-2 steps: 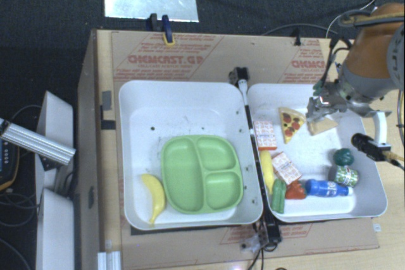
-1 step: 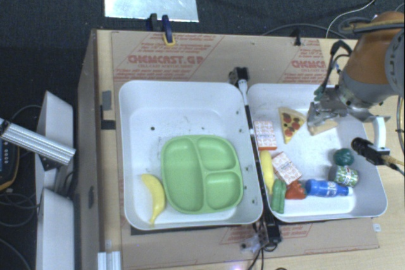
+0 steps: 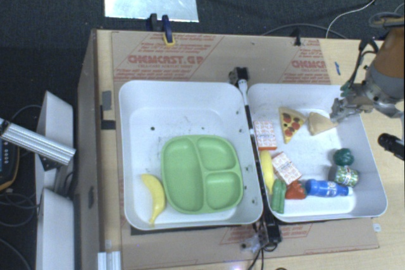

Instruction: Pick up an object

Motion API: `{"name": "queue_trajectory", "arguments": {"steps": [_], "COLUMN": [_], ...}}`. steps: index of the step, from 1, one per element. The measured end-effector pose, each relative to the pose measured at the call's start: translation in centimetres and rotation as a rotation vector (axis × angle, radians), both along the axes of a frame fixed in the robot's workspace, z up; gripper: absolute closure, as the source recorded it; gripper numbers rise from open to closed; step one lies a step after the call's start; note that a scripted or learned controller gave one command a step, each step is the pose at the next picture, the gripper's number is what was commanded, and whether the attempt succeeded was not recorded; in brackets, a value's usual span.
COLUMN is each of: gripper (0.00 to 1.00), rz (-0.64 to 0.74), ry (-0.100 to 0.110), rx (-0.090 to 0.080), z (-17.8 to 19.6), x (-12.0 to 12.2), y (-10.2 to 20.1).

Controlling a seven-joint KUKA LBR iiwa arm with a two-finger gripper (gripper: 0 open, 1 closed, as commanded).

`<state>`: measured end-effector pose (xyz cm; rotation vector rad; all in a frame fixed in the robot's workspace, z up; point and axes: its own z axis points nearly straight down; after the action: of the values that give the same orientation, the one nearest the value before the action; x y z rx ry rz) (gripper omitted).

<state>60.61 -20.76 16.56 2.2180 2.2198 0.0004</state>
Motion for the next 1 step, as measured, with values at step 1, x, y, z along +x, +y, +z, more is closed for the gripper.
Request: {"name": "queue_trajectory", "arguments": {"steps": [1], "gripper": [1.0], "rz": [0.003], "ry": [0.001], "rx": [0.002], "z": [-4.49], "x": [4.76], "y": [0.17]}}
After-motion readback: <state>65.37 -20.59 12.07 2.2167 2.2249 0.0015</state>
